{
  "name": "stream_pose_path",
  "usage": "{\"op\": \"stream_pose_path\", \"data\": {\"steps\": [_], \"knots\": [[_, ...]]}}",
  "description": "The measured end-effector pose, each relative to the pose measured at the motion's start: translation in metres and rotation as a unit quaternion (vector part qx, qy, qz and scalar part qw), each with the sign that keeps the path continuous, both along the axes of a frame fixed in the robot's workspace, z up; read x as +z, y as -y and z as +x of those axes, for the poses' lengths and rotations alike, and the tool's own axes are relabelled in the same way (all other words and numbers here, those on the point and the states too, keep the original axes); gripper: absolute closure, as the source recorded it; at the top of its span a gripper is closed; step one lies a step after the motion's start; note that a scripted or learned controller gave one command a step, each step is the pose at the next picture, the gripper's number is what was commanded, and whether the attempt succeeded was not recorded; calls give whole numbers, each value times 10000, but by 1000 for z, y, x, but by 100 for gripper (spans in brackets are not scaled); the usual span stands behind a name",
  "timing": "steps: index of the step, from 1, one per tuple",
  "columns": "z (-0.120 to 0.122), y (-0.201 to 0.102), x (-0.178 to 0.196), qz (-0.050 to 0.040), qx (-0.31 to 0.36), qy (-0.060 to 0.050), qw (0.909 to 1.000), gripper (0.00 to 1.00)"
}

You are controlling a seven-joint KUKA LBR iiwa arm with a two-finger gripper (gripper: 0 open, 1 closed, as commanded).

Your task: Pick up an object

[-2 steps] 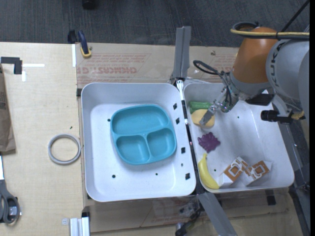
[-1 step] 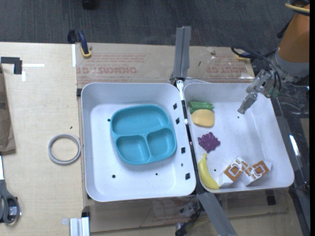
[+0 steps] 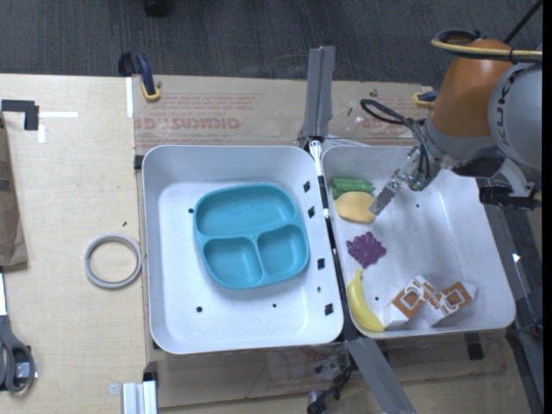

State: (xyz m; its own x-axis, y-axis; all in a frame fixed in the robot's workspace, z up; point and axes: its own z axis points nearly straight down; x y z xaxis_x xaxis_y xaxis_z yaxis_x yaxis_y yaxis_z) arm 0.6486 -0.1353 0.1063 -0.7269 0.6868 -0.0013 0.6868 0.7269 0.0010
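My gripper (image 3: 382, 202) hangs low in the right bin (image 3: 470, 231), its tip right beside the right edge of a pale yellow rounded object (image 3: 353, 206). Whether it touches that object I cannot tell. Just behind the yellow object lies a green object (image 3: 351, 185). A purple bunch of grapes (image 3: 366, 248) sits in the bin's middle left. A banana (image 3: 361, 304) lies along the front left wall. Two small orange-and-white boxes (image 3: 431, 299) rest at the front.
The left bin (image 3: 172, 300) holds a blue divided plate (image 3: 251, 235). A grey divider post (image 3: 318, 93) stands between the bins at the back. On the bench to the left lie a grey ring (image 3: 113, 260) and scissors (image 3: 15, 360).
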Motion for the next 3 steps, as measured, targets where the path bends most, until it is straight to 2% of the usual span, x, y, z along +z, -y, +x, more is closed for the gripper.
{"op": "stream_pose_path", "data": {"steps": [1,2,3], "knots": [[-22,-36,-14,0,297,0,9996,0],[-20,-34,-3,-8,268,26,9996,100],[-35,-33,-14,-4,354,4,9994,100]]}}
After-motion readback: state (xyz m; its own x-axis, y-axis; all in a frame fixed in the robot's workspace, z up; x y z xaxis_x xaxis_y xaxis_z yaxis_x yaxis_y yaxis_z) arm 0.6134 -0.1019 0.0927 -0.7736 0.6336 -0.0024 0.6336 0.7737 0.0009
